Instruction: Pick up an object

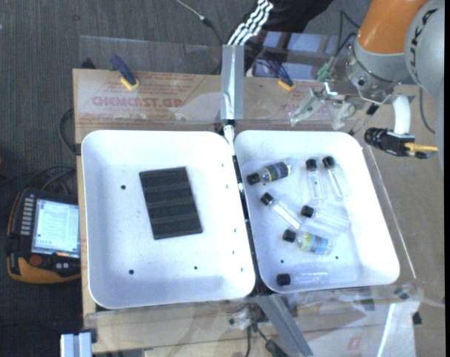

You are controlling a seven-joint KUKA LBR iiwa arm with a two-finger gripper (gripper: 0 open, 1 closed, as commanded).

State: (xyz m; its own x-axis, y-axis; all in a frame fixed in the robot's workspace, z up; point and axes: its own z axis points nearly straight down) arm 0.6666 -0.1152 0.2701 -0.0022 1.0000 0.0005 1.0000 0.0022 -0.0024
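Clear vials w/ black caps (306, 218) lie scattered in right bin (373, 199); black ridged block (171, 202) in left bin (105, 222). Gripper (325, 106) hangs above worktop, beyond right bin's far rim; fingers spread, holding nothing.

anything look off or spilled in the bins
Nothing looks spilled or broken. The vials in the right bin lie on their sides, scattered at mixed angles, caps on. In the left bin the black ridged tray sits slightly askew to the walls. The gripper hangs beyond the far rim.

Vials (303, 213) crowd the right bin (373, 199); beside the left bin's (105, 259) black block (171, 201) lies open floor.
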